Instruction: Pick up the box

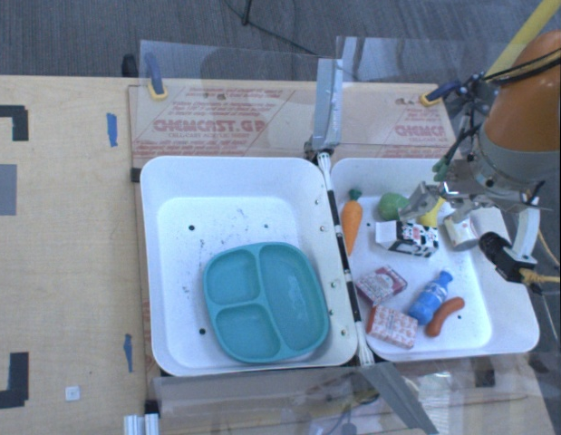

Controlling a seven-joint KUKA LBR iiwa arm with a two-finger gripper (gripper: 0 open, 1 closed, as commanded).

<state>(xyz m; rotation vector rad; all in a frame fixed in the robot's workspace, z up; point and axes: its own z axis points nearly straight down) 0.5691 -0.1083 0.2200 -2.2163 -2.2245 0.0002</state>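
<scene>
The box (382, 285) lies flat at centre-right of the frame, in the right bin (516, 333), beside the bottle (431, 296); judged light, stiff cardboard, best pinched across its short sides; the gripper (434, 208) hovers above, over a black-and-white toy (416, 236); its opening cannot be told.

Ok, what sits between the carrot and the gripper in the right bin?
In the camera view, a green toy lies between the carrot and the gripper, with a small white-and-black item just below that line.
</scene>
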